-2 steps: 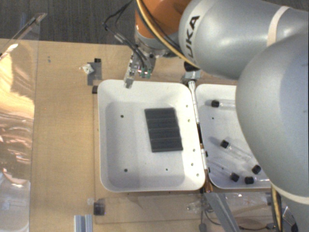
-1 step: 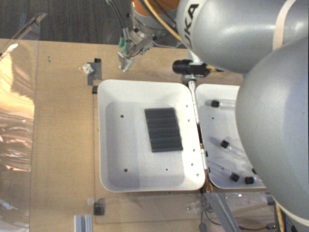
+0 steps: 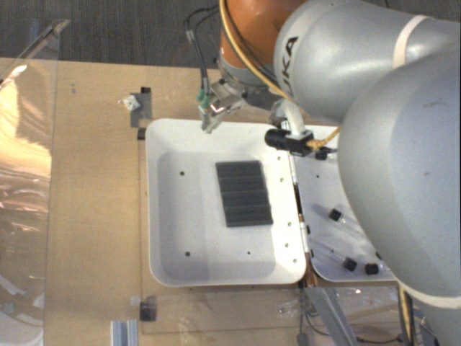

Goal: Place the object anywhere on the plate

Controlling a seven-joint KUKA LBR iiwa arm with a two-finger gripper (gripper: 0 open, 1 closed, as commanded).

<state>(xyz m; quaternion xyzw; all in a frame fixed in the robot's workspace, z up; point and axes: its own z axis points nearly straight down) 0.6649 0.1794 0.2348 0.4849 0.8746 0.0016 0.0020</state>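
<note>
A dark grey ridged plate lies flat in the middle of the left white bin. My gripper hangs over the bin's back rim, up and to the left of the plate and apart from it. No object shows at the gripper's tip. Three small black objects lie in the right bin, partly hidden by the arm.
The grey arm with its orange band covers the upper right and most of the right bin. A black bracket stands on the wooden bench behind the left bin. A clear panel sits at the far left.
</note>
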